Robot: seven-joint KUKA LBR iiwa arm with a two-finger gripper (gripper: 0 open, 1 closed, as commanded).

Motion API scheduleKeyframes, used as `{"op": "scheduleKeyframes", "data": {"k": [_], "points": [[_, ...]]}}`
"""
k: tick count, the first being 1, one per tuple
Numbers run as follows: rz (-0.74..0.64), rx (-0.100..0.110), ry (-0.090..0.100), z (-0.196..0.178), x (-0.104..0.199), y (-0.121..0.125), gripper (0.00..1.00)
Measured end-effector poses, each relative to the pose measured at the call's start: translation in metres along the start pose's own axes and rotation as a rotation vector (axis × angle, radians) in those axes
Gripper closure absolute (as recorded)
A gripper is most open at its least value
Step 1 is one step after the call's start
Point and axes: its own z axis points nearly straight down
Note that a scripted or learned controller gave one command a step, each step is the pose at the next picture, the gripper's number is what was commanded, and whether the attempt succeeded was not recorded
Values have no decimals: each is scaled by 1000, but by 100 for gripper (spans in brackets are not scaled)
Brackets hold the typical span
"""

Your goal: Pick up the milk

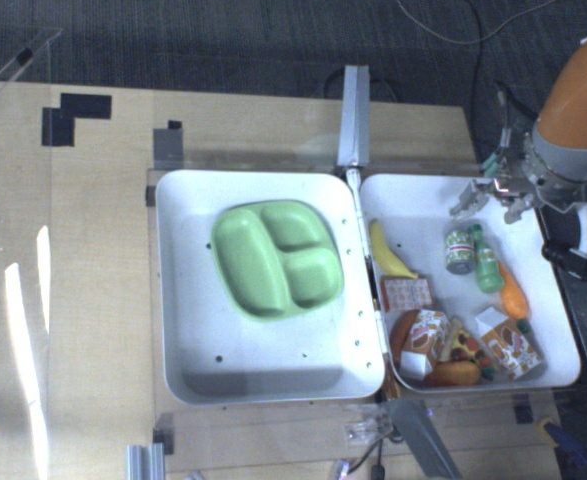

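Observation:
The milk looks like the small carton (510, 346) with a white top and orange-brown print, lying at the front right of the right bin (413, 203). A similar printed carton (425, 335) lies to its left, and I cannot tell for certain which one is the milk. My gripper (490, 206) hangs over the back right of that bin, above and behind a can (460, 251). Its fingers are open with nothing between them. It is well apart from both cartons.
The right bin also holds a banana (388, 252), a green bottle (487, 268), an orange carrot-like piece (514, 296), a small red-patterned packet (407, 294) and an orange item (453, 372). A green divided plate (278, 257) lies in the left bin (188, 298).

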Motion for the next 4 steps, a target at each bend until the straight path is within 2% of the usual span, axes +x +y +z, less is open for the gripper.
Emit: {"op": "scheduleKeyframes", "data": {"k": [1, 2, 3, 4], "points": [[-118, -10, -2, 98, 47, -59, 0], [-122, -11, -2, 97, 66, -91, 0], [-244, -15, -3, 96, 59, -128, 0], [-246, -26, -3, 84, 61, -123, 100]]}}
